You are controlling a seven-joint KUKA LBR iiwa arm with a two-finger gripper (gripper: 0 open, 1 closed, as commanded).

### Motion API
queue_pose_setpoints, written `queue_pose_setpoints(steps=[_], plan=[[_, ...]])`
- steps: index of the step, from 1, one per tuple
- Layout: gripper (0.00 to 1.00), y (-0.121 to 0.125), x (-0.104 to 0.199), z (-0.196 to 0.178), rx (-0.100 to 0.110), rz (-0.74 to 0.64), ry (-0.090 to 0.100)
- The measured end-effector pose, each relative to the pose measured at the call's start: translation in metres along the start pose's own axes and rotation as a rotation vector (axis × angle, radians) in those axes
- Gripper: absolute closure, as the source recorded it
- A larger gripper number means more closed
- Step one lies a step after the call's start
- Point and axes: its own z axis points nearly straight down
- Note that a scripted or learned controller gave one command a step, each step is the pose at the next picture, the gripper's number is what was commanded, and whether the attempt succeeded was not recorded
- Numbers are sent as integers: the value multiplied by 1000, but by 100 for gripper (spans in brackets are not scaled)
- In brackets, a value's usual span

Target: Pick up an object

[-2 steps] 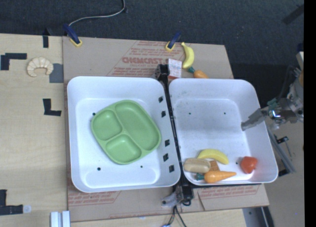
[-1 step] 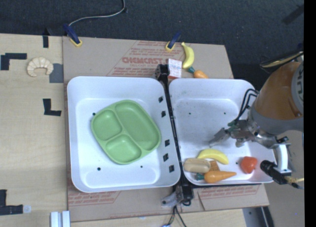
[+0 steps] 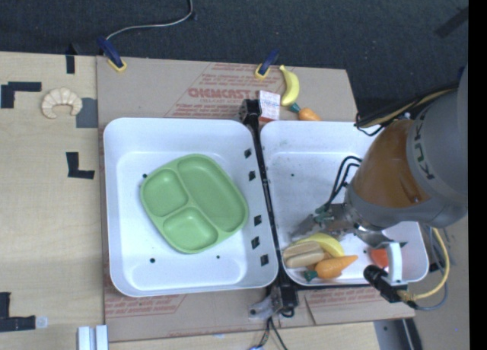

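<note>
The camera looks down at a slant on a tabletop (image 3: 46, 189) carrying two shallow white bins side by side on a sheet of cardboard (image 3: 221, 93).

The left bin (image 3: 122, 151) holds a green divided plate (image 3: 194, 202), lying flat near its middle.

The right bin (image 3: 304, 139) holds a small cluster of toy food in its near corner: a yellow banana (image 3: 329, 244), a hot dog in a bun (image 3: 303, 254) just in front of and left of it, and an orange carrot (image 3: 335, 266) touching the bun's right end. A small red object (image 3: 379, 257) lies just right of the carrot.

The grey arm (image 3: 434, 166), with its orange band (image 3: 388, 170), reaches in from the right and hangs over the right bin. Its end effector (image 3: 323, 223) sits just above the cluster, right beside the banana. Whether it is released or clenched cannot be told, and nothing is visibly grasped.

Beyond the bins, a second banana (image 3: 289, 86) and a second carrot (image 3: 307, 114) lie on the cardboard near the right bin's far edge. A croissant (image 3: 62, 102) rests on the tabletop, well to the left.
</note>
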Motion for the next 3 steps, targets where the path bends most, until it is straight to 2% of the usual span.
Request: queue_pose_setpoints(steps=[1,2,3], plan=[[100,2,0,-10,-5,0,-1],[100,78,33,-91,-4,0,-2],[0,77,33,-91,-3,0,-3]])
